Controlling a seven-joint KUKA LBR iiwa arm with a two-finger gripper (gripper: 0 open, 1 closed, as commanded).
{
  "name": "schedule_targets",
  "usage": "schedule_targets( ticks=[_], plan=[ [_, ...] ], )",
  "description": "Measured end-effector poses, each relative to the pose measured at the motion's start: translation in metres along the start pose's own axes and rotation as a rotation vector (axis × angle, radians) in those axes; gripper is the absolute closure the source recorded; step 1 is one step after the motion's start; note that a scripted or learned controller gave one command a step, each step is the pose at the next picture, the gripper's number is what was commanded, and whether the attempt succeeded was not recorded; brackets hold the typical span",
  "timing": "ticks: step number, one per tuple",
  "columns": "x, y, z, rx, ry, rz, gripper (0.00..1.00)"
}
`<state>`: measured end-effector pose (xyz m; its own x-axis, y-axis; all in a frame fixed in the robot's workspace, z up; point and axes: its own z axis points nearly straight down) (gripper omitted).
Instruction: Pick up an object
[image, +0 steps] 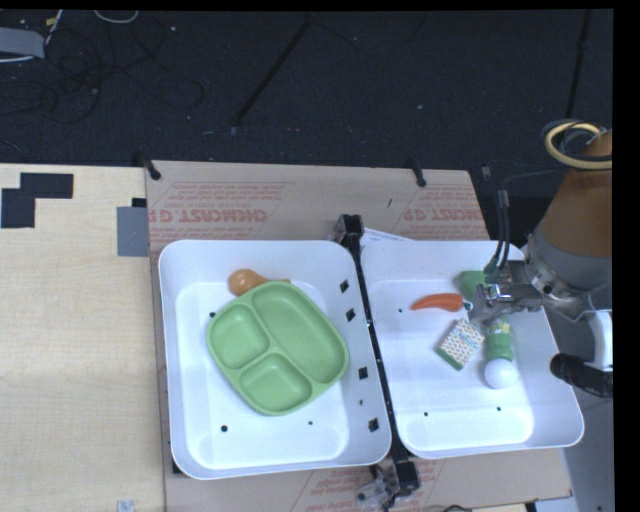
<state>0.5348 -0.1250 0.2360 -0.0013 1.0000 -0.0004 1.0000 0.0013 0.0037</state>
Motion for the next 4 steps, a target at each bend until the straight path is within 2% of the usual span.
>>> schedule_targets(
  ticks=[1,2,4],
  plan=[
    [-0.003,-0.005,-0.061,0.001,0.000,0.001,1.00],
    [0.046,-0.006,-0.058,0.007,0.001,-0.002,1.00],
    [0.142,-0.002,-0.016,0.010,0.001,-0.001,1.00]
  ],
)
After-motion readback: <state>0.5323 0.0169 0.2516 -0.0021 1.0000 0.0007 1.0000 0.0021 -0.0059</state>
